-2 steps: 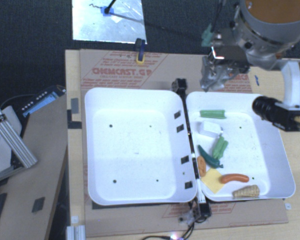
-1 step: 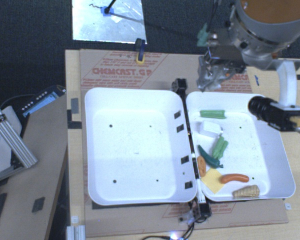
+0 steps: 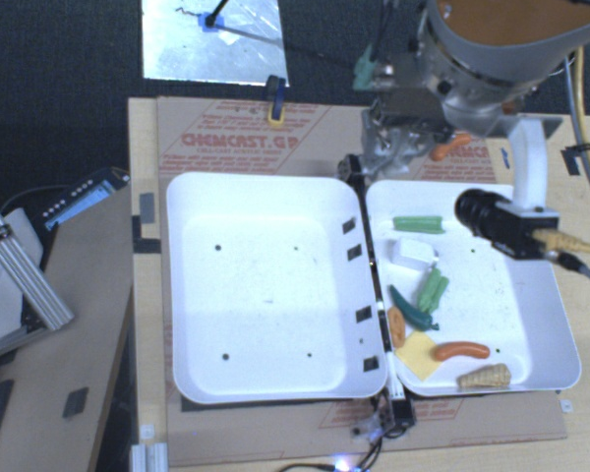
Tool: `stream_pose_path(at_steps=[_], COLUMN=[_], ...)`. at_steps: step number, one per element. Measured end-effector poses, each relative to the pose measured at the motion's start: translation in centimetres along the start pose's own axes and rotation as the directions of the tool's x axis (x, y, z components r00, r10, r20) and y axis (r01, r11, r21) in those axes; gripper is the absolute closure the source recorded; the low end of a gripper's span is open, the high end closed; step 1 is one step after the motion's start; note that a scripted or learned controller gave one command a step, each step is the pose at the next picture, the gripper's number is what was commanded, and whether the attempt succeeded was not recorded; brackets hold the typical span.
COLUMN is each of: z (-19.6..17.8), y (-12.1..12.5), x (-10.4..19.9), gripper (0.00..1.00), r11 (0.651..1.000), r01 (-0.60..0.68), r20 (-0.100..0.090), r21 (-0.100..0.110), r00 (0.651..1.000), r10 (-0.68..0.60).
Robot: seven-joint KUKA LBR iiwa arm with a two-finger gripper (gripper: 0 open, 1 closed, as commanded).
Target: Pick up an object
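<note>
Gripper (image 3: 393, 150) sits high, over the back rim of the right bin (image 3: 560, 347), near the divide between the two bins. Metal finger assembly in view, but blurred and partly masked by the wrist; cannot tell how wide it stands. An orange shape lies just beside it, at the cardboard edge. Nothing seen between the tips.

Left to right: left bin (image 3: 192, 205) holds no candidate. All candidates lie in the right bin. Near the divider: teal piece (image 3: 409, 308), orange slice (image 3: 397, 326), yellow wedge (image 3: 419, 358), these three touching or overlapping. Further right: white block (image 3: 411, 256), green pod (image 3: 418, 224) at the back, second green piece (image 3: 433, 289), red sausage (image 3: 460, 350), tan cone (image 3: 485, 375) at the front rim.

Judgement: step in hand is choosing and approaching. Best odds look to be the green pod, nearest the tool and well apart from neighbours. Descend straight, fingers across its short axis. Avoid the cluster by the divider: crowded, wall close.
</note>
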State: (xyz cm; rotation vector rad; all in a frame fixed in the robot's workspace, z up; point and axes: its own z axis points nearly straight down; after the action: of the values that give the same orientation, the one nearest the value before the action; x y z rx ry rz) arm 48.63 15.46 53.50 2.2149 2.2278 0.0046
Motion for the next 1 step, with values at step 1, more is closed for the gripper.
stream_pose_path(at_steps=[1], z=[0.00], y=[0.02], x=[0.59], gripper=[1.00], r11=[1.000], r01=[-0.001], r20=[0.000], r21=[0.000], r00=[1.000], r10=[0.001])
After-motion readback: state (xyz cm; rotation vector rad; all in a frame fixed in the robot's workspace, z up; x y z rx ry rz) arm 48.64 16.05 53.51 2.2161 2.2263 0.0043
